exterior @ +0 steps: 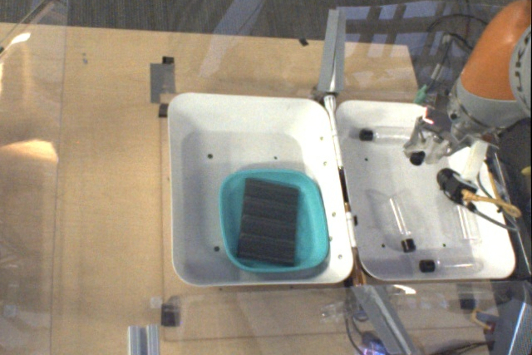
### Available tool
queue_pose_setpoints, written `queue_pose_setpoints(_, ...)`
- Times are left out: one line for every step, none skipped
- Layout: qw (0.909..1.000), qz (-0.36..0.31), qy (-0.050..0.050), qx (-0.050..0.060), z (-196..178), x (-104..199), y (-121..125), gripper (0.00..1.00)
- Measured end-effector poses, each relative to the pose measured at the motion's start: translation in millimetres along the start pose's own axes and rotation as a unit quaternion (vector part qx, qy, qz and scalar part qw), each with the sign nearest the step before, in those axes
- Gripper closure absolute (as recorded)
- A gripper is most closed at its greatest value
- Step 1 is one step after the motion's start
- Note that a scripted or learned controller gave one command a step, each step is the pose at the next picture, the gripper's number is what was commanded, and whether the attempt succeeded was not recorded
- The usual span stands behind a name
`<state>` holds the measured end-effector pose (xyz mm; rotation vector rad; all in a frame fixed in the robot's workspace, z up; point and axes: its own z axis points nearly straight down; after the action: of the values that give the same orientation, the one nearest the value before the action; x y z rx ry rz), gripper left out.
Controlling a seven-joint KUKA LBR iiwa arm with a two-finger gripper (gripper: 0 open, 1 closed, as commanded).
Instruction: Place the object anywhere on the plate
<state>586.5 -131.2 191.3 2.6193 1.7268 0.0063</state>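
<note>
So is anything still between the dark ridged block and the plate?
Nothing visible: the dark ridged block already lies flat on the teal plate in the left bin, and the hand is over the right bin.

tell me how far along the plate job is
It looks done: the dark ribbed block lies flat on the teal plate in the left bin. Nothing appears in hand; the arm's tool sits over the right bin, apart from the plate. Nothing visible remains.
</note>
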Motion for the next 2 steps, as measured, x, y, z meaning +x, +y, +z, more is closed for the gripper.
queue_pose_setpoints(0.9999, -0.015, 0.001, 0.001, -20, 31, -65, 1.00)
queue_pose_setpoints(0.9989, -0.048, 0.001, 0.001, -31, 126, -102, 1.00)
